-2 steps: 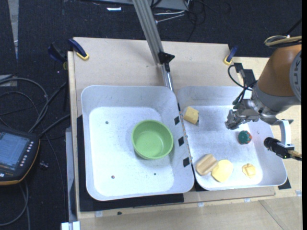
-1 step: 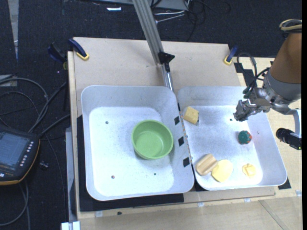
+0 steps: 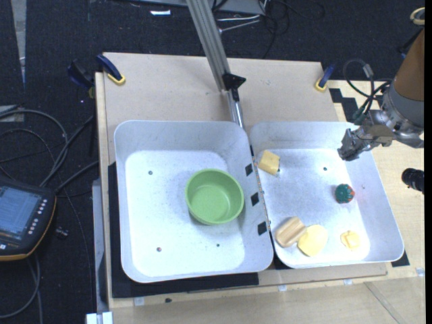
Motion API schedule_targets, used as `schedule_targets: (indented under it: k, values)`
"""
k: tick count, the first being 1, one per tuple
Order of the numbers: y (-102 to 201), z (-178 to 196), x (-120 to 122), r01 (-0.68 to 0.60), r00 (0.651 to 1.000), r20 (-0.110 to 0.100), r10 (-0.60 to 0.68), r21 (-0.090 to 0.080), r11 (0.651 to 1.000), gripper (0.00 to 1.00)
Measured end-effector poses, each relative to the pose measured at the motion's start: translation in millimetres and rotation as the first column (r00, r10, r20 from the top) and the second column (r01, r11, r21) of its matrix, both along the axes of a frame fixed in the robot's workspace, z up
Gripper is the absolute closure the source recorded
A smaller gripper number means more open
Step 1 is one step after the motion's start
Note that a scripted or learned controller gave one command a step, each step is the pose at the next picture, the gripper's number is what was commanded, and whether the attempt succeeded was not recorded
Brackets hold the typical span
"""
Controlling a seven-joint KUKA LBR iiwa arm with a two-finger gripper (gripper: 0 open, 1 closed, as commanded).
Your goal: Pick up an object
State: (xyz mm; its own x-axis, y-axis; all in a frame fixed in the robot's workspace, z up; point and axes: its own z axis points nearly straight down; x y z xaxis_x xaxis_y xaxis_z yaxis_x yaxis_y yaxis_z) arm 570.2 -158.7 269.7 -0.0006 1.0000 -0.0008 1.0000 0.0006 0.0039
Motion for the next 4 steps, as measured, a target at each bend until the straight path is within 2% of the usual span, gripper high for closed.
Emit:
schedule_targets:
  k: [2, 4]
  values:
    - [99, -24, -16, -0.003, 1.0, -0.004, 0.003, 0.002, 1.0, 1.0]
    - [203, -17, -42, -0.004, 1.0, -0.005, 0.004, 0.002, 1.0, 1.0]
